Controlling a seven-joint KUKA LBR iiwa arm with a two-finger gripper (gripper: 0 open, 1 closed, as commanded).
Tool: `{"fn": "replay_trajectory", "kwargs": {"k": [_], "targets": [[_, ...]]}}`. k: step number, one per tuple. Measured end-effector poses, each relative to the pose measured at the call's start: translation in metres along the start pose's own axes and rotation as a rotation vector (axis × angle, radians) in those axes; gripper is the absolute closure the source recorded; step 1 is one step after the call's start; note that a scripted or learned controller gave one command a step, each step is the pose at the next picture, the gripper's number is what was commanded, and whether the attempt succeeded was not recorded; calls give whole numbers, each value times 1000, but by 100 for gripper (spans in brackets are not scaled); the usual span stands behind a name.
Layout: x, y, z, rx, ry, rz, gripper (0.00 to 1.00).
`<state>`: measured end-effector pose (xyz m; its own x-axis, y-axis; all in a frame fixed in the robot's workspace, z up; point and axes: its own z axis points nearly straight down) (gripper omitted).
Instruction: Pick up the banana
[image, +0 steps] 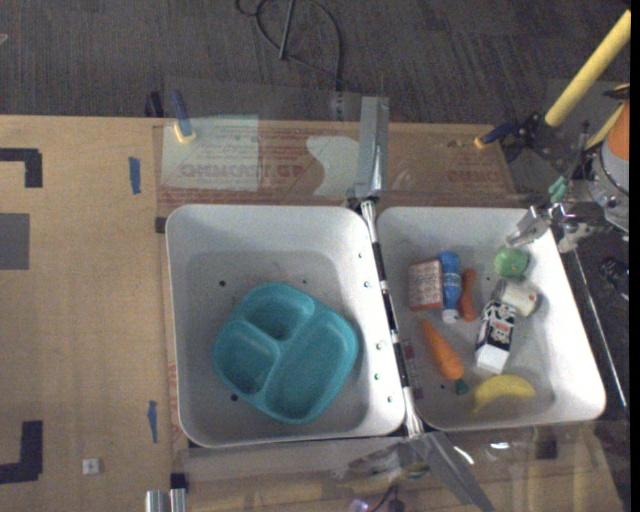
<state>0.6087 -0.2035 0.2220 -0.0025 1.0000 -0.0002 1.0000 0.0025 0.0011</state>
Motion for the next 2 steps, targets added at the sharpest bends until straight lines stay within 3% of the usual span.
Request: {"fn": "replay_trajectory", "kwargs": {"k": [1,2], "targets": [[10,-73,46,1,0,84,0],[54,-79,19,0,-1,223,0]]}}
